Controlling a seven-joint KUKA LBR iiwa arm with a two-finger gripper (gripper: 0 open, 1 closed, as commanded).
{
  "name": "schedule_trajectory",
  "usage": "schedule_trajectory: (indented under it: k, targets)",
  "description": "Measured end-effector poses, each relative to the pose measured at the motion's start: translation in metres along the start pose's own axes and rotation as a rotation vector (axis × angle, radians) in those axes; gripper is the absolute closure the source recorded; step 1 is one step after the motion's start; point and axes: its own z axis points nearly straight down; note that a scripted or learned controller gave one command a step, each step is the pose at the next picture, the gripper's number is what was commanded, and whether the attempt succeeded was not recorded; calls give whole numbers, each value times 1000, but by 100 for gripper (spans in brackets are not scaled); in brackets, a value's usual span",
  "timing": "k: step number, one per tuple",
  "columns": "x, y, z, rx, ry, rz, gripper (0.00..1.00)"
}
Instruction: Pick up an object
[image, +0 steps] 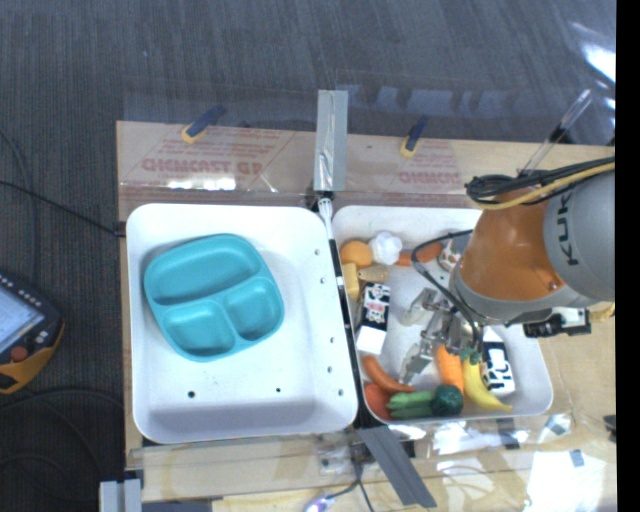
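Fingers (432, 338) hang low in the right bin (530, 400), spread apart with nothing between them, just above the white floor. Toys crowd around: a carrot (451, 368) and banana (478, 385) at four o'clock, a green vegetable (425, 402) at six. The left bin (160, 400) bears a blue tray (212, 294).

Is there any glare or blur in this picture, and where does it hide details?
Camera view: glare whitens the clear sheet at top right and the plastic below the right bin; the gripper looks slightly soft; the teal tray is evenly lit and sharp.
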Motion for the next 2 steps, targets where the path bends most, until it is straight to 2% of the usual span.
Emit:
schedule_trajectory:
  k: [1,2]
  targets:
    - [-111,19,2,1,-1,-121,0]
    - [-109,-56,2,1,-1,-186,0]
